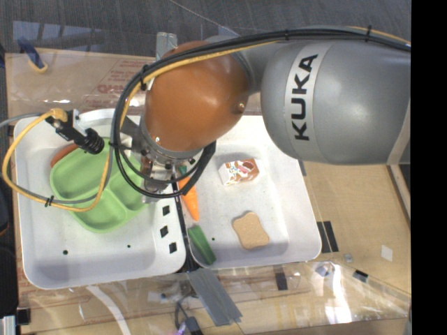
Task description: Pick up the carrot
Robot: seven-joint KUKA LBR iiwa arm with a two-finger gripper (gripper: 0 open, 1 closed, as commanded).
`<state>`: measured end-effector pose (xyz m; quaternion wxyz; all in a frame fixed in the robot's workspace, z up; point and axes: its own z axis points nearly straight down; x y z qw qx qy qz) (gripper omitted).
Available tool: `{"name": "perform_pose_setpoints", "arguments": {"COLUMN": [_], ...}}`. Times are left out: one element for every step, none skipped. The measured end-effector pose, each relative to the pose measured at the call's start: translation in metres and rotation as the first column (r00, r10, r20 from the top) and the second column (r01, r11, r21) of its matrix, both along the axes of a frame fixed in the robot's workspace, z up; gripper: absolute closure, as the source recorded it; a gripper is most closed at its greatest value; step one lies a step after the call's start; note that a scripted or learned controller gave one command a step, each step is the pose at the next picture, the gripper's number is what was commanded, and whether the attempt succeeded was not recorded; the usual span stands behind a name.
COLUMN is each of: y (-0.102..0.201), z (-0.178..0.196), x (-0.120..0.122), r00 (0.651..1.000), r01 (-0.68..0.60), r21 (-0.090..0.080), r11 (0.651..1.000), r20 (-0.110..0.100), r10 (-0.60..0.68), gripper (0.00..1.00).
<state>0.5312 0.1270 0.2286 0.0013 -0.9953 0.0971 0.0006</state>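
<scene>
Approach/descent step, judging by pose. Gripper [166, 176] low over divider between bins, wrist blocking fingers — spread or pressed together: cannot tell. Carrot [190, 202] just below-right of gripper, in right bin [293, 208], green top beyond. Next: confirm alignment over carrot, then pinch and lift.

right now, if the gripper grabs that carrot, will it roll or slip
Probably somewhat. The carrot looks tapered and smooth like a plastic toy, so it may slide out of a pinch. Lying beside the right bin's wall, a nudge would likely roll it. It looks stiff and light.
</scene>
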Motion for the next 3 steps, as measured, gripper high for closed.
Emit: {"name": "perform_pose_setpoints", "arguments": {"y": [0.017,0.051,0.091], "z": [-0.036,-0.029,-0.004], "x": [-0.019,0.002,0.034], "r00": [1.000,0.937,0.971], "r01": [0.001,0.348,0.237], "r21": [-0.003,-0.001,-0.001], "r11": [1.000,0.937,0.971], "r20": [-0.005,-0.001,0.001], "r10": [-0.001,-0.348,-0.237], "gripper": [1.00,1.00,1.00]}}
